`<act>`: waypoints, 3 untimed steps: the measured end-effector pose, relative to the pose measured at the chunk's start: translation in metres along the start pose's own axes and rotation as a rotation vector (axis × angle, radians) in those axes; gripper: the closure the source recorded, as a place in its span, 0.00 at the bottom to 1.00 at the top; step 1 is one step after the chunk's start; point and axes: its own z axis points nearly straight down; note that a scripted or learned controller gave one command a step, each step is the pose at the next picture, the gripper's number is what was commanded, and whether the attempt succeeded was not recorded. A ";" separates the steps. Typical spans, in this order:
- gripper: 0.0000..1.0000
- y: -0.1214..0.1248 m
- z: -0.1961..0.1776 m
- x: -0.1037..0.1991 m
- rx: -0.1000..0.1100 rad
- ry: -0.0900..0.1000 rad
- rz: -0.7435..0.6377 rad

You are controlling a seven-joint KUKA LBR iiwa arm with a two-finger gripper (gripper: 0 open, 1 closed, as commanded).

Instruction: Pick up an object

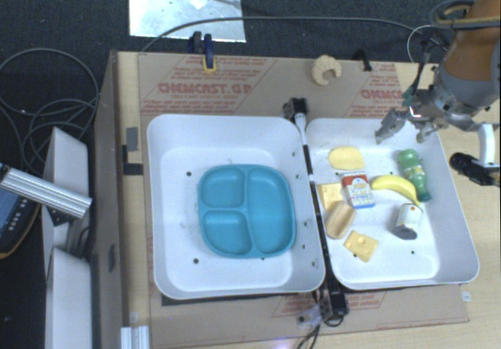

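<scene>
**Mia:** White bins, two of them, side by side. The left bin [168, 183] has a blue plate [245, 210] with three parts in it. The right bin [450, 257] has all the little toys.

**Ben:** Where is the robot's gripper [408, 125]?

**Mia:** At about one o'clock over the right bin, up by the far rim. Its two fingers are spread apart and nothing is between them. It hangs above the bin and touches no toy.

**Ben:** What could it pick?

**Mia:** The green bottle [412, 174] is the closest, just below the gripper, at about two o'clock in the bin. The banana [397, 186] lies right beside it, and they look like they touch. A yellow lemon [346, 157] sits at eleven o'clock. The red and white box [358, 190] is in the middle, with a yellow block [331, 195] at its nine o'clock side. A bread roll [340, 221] and a cheese wedge [361, 245] are lower, near six o'clock. A white cup [407, 220] lies at four o'clock.

**Ben:** Which is best?

**Mia:** I think the lemon. It sits alone, so the fingers have room on both sides. The bottle is near, but the banana crowds it, and a finger might bump the banana.

**Ben:** How should it go?

**Mia:** Move right over the toy first. Then go straight down, fingers wide, one on each side. Squeeze slowly, then lift.
</scene>
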 end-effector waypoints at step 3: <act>1.00 0.017 0.112 -0.050 -0.004 -0.003 -0.004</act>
